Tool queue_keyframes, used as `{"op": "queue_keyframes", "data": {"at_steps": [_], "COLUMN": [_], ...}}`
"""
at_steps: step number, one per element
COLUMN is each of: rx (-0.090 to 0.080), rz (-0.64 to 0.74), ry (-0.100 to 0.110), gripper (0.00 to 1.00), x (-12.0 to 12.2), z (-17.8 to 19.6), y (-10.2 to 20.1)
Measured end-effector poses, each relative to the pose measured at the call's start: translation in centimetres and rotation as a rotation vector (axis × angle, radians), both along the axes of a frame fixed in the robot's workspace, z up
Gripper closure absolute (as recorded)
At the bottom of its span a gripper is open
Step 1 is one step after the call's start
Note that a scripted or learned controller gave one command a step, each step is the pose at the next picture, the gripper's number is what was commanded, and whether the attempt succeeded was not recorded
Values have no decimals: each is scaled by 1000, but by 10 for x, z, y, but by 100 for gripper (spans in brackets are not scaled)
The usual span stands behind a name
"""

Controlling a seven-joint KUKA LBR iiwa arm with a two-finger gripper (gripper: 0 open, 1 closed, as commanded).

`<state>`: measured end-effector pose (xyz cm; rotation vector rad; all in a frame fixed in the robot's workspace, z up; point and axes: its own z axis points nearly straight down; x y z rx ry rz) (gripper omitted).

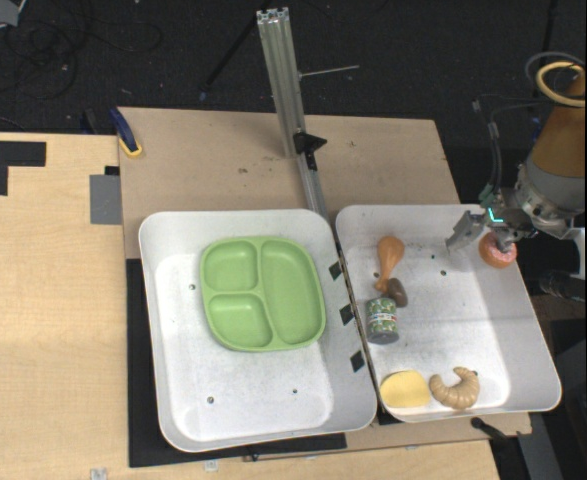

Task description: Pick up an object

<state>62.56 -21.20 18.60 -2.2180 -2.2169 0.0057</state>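
My gripper (485,235) hangs over the far right edge of the right bin (533,353), under the grey wrist with its orange band. A small round orange-pink object (498,253) sits right against the gripper's underside, at the bin's right rim. Whether it is gripped cannot be made out. Elsewhere in the right bin lie an orange drumstick-shaped toy (389,256) with a dark brown end, a small green can (381,320), a yellow rounded piece (404,389) and a tan croissant-shaped toy (456,388).
The left bin (173,368) holds a green divided plate (263,295). A metal post (285,98) rises behind the gap between the bins. The middle right of the right bin's floor is bare.
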Motion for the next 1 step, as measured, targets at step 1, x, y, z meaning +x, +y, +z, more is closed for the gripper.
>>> {"op": "queue_keyframes", "data": {"at_steps": [1], "rx": [-1], "rz": [1], "ry": [-6], "gripper": [0], "x": [2], "z": [3], "y": [0]}}
